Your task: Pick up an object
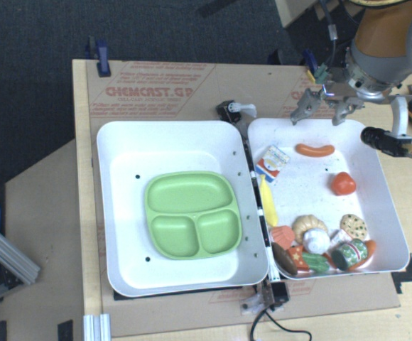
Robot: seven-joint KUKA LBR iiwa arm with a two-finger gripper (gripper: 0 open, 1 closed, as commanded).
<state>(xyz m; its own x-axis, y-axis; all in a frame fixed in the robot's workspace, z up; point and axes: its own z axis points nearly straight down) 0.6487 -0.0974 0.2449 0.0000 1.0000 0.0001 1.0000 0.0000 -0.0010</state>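
Glossy white plastic in both bins; smooth, matt green plastic in the divided tray. Shiny toy-food plastic on the sausage and tomato. Brown printed board, dull and papery, along the bench's far edge. Bare metal on the gripper; dark, rough carpet beyond.

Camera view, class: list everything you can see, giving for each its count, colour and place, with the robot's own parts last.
bins: two, white, side by side on the bench
divided plate: one, green, left bin
sausage: one, orange-red, right bin, far end
tomato: one, red, right bin, middle
packet: one, white, red and blue, right bin
toy food pile: several, mixed colours, right bin, near end
arm: one, grey and orange, upper right
claw: one, grey, above right bin's far edge, holding nothing
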